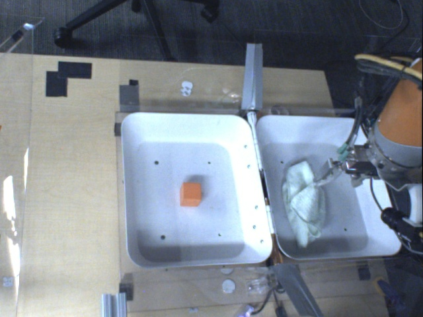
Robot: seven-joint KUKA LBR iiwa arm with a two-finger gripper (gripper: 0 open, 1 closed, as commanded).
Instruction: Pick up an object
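A crumpled white and pale green cloth [303, 201] lies in the right bin [344, 134], left of its middle. My gripper [328, 175] reaches in from the right and meets the cloth's upper right edge, which seems drawn up toward it. An orange cube [191, 194] sits alone near the middle of the left bin [152, 137], far from the gripper.
A metal post [252, 78] stands behind the divide between the two bins. Cables and the arm's orange band [402, 114] hang over the right bin's far right side. Wooden bench top extends to the left, with black tape marks [66, 76].
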